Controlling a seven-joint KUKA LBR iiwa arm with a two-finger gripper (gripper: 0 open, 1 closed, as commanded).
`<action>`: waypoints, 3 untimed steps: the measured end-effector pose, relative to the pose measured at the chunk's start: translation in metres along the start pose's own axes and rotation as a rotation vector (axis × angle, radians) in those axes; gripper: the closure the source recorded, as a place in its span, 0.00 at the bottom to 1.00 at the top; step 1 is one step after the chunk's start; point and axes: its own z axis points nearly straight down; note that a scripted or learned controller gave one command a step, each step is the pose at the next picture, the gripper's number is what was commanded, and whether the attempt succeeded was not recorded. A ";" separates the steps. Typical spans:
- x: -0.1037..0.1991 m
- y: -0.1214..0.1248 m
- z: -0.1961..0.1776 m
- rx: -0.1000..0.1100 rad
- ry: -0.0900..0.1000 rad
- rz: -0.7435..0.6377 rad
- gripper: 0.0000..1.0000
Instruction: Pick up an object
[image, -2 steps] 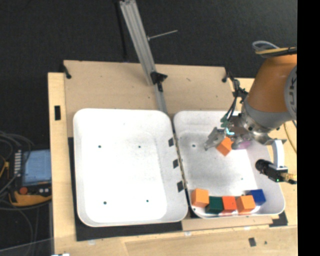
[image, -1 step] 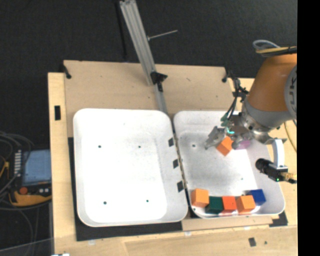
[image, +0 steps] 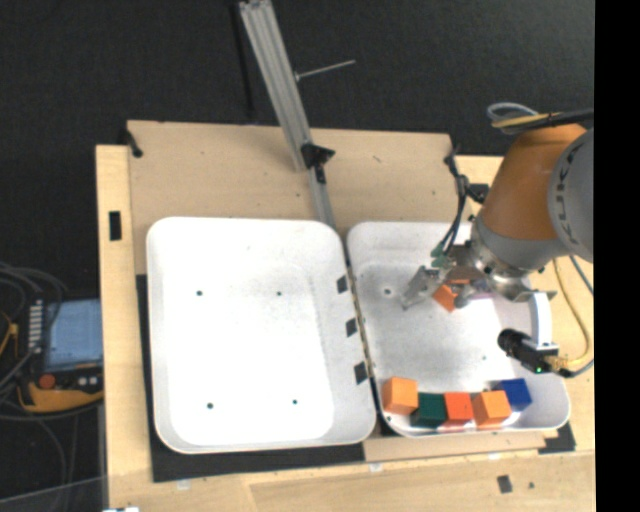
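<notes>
Hovering over your right bin (image: 400, 250), the gripper (image: 432, 287) is clenched around an orange block (image: 446, 296).

The wooden bench (image: 270, 170) carries two white bins side by side. The left bin (image: 250, 330) touches the right bin (image: 440, 340) along the middle.

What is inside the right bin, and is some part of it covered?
The right bin holds blocks along its near wall: orange block, green block, two more orange, and blue block. The hand sits by a small orange piece. The arm covers the bin's far right corner.
</notes>
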 end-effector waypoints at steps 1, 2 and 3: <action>0.000 -0.001 0.042 0.001 0.000 0.001 0.00; -0.002 0.000 0.087 -0.005 -0.001 0.001 0.00; -0.002 0.001 0.074 -0.010 0.001 0.010 1.00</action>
